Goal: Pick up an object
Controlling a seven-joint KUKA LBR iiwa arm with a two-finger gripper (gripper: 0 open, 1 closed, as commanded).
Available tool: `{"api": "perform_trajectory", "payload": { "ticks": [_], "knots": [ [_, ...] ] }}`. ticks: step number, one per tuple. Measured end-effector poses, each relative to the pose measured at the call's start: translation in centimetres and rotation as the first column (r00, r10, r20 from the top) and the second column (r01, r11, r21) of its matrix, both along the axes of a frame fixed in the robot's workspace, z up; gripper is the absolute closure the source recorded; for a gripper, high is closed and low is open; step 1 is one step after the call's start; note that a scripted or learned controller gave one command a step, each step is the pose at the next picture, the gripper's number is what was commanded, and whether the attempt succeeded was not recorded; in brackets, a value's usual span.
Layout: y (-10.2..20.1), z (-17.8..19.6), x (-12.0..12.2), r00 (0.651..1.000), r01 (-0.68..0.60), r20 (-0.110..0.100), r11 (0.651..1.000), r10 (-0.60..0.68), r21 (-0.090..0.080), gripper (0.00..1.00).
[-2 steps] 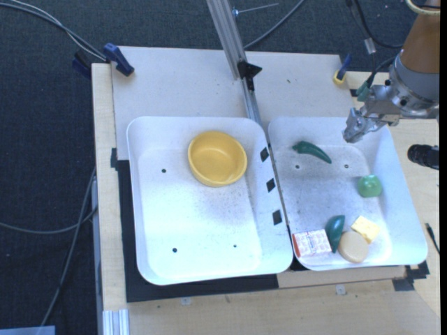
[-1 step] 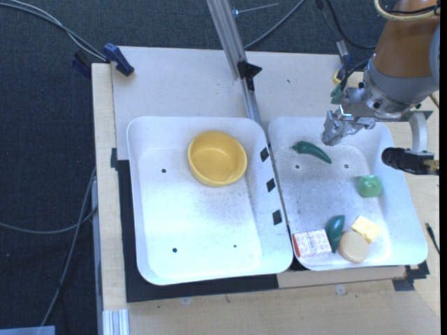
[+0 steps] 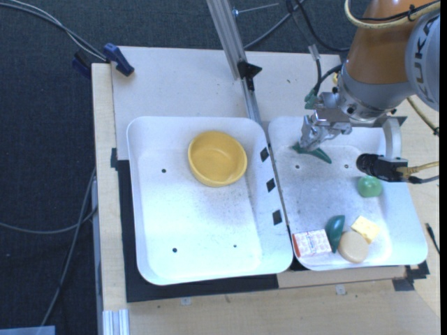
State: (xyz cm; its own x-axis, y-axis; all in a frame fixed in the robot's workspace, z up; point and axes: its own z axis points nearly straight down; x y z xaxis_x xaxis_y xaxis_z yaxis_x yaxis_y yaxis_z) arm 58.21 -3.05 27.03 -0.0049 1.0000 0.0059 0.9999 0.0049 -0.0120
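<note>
Grasp step in hand, at the far end of the right bin (image 3: 418, 251). Gripper (image 3: 311, 142) poised low over that bin's floor, fingers pointing down and drawn in around the near end of a small dark green object (image 3: 316, 152). Green piece visible between the fingertips and projecting to the right of them, lying flat or nearly so on the white floor. Whether raised clear of the surface: cannot tell.

Other candidates grouped at the near right corner of the same bin: light green ball (image 3: 369, 186), teal piece (image 3: 335, 225), yellow block (image 3: 365, 228), tan round item (image 3: 353, 248), red-and-white box (image 3: 311, 243). All well apart from the gripper. Yellow bowl (image 3: 217, 158) alone in the left bin (image 3: 150, 267).

Judged status: hold apparently made, lift not confirmed. Next move calls for a straight vertical rise, slow enough to expose any slip, since the grip sits at one end of a thin piece and seems liable to pivot.
</note>
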Motion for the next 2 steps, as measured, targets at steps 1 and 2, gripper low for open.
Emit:
{"api": "perform_trajectory", "payload": {
  "ticks": [1,2],
  "knots": [
    [5.5,0.0,0.0,1.0,-0.001,0.0,1.0,0.001,-0.001,1.0],
    [11.4,-2.4,-0.6,1.0,0.0,-0.006,1.0,0.0,-0.002,1.0]
  ]
}}
